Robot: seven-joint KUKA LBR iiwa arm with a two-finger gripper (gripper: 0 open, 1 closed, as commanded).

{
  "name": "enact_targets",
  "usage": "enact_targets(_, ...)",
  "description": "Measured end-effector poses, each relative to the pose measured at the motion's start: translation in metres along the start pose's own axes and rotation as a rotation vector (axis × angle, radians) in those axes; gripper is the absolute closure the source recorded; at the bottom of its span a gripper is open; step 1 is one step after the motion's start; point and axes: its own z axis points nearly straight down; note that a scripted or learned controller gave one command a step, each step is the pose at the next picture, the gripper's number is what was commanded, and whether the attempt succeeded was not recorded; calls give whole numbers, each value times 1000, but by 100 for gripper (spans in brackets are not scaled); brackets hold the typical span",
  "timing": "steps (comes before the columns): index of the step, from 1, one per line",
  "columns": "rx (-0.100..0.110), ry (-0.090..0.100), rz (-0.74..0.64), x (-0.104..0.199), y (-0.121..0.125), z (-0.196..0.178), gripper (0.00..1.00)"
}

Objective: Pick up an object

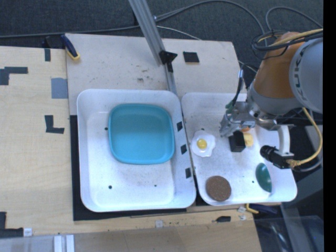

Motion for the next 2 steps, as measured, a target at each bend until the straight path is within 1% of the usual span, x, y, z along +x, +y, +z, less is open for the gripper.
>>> enact_targets(1,0,0,-1,55,24,2,100)
enact_targets(2,-1,0,0,113,40,-11,100)
